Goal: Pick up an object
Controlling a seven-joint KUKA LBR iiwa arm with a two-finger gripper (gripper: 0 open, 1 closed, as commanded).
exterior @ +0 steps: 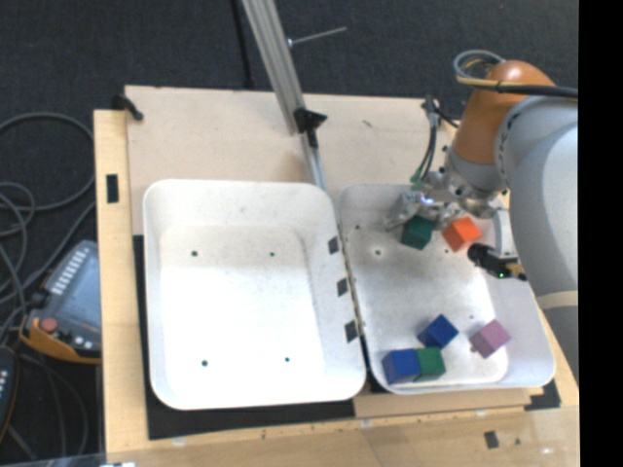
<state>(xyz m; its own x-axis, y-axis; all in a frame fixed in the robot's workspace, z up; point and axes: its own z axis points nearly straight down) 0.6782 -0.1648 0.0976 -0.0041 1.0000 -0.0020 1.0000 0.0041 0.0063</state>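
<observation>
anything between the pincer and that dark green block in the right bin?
Nothing visible. The pincer sits right over the dark green block at the right bin's far end. An orange block lies beside it, to the right in the view.

Bulky grey arm with an orange band at 12 o'clock; thin cables loop over it.

The fingers hang over the far part of the right bin, and a dark green cube sits just under them. An orange cube lies just beside. Two blue cubes, a green cube and a purple cube lie well apart from the fingers.
</observation>
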